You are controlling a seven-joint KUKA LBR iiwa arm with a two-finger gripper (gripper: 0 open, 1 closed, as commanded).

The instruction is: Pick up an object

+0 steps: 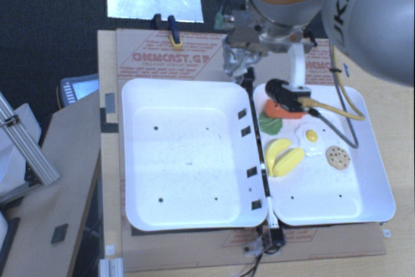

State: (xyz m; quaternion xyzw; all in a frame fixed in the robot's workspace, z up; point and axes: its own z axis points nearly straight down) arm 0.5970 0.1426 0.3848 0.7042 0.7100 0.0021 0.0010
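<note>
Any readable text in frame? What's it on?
"CHEMCAST", red, trailing letters blurred: on the brown board behind the left bin.
Seemingly "K" and "U", cut off: on the grey arm.
Red print at the board's front edge and right end: too blurred to read.

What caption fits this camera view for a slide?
Gripper hangs by the divider's far end; banana, fried egg, cookie and carrot lie in the right bin.

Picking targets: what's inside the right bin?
The right bin holds a banana, egg, cookie and an orange-green piece; that piece's upper part is covered, so its shape is unclear.
</note>
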